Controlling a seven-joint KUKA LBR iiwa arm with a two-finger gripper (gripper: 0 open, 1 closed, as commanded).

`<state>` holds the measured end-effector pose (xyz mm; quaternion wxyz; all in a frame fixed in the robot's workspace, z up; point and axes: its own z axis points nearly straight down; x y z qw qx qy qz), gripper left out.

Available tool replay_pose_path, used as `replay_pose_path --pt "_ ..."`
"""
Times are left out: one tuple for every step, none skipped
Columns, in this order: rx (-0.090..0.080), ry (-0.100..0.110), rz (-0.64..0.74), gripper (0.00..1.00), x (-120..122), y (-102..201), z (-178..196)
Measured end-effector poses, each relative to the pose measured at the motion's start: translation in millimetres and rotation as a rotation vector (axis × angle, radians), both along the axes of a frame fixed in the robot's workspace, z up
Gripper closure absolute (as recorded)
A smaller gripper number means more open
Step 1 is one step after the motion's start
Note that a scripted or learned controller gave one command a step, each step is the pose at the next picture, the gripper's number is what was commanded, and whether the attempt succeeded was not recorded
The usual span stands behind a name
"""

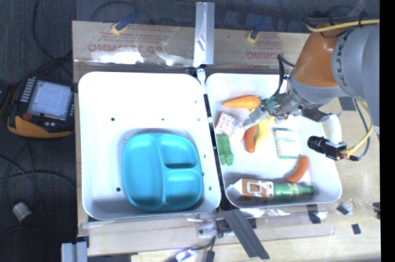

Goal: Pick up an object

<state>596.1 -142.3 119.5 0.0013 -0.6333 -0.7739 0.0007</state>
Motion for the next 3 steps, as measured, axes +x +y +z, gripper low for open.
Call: replay_pose_path --pt "-0.002 -0.001 -0.116 0.0 49.8 -5.9 -12.2" --pt "-0.004 -0.013 -0.195 0.0 -24.8 0.1 -29.3" --pt "-0.002 -0.022 -0.193 1.0 -21.7 0.9 -15.6"
